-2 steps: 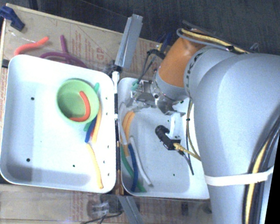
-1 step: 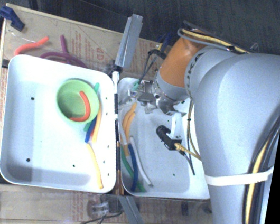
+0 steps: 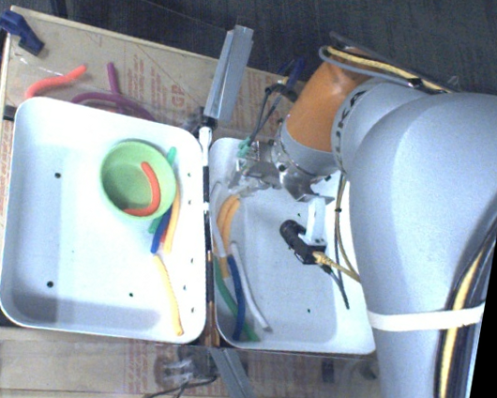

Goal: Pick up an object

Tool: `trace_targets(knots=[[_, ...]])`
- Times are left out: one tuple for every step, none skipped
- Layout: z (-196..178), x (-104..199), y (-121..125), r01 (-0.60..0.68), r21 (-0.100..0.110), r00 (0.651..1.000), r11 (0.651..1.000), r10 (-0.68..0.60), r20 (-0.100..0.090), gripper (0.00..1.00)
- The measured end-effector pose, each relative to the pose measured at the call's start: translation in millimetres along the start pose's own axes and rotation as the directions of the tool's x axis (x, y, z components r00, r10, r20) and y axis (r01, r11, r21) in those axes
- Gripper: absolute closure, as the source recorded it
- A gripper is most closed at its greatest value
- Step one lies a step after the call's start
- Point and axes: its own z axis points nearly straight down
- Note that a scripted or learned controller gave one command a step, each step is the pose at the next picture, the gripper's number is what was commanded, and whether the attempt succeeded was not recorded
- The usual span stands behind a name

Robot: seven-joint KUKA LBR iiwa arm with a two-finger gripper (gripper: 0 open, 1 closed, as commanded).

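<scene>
On the table [image 3: 59, 355], the left bin [image 3: 34, 279] holds a green bowl [image 3: 128, 177] toward its 1 o'clock corner, with an orange curved piece [image 3: 148, 190] lying in it. Just at the bowl's 4 o'clock side a blue stick [image 3: 163, 231] and a green one lean along it, and a thin yellow stick [image 3: 170, 292] runs on toward the bin's 5 o'clock corner. Outside the bin, at its 12 o'clock edge, lie an orange strip [image 3: 55, 81] and a purple cord [image 3: 113, 103].

In the right bin [image 3: 301, 331], several sticks, orange [image 3: 225, 223], blue and green [image 3: 234, 310], crowd along its 9 o'clock wall. The arm [image 3: 419, 204] covers much of this bin; its pincer [image 3: 258, 171] sits low at the bin's 11 o'clock corner, just above the sticks' upper ends. Whether it is spread or pinching something, I cannot tell.
</scene>
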Motion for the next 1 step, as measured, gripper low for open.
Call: trace_targets(knots=[[0.1, 0.1, 0.0, 0.0, 0.0, 1.0, 1.0, 0.0, 0.0, 0.0]])
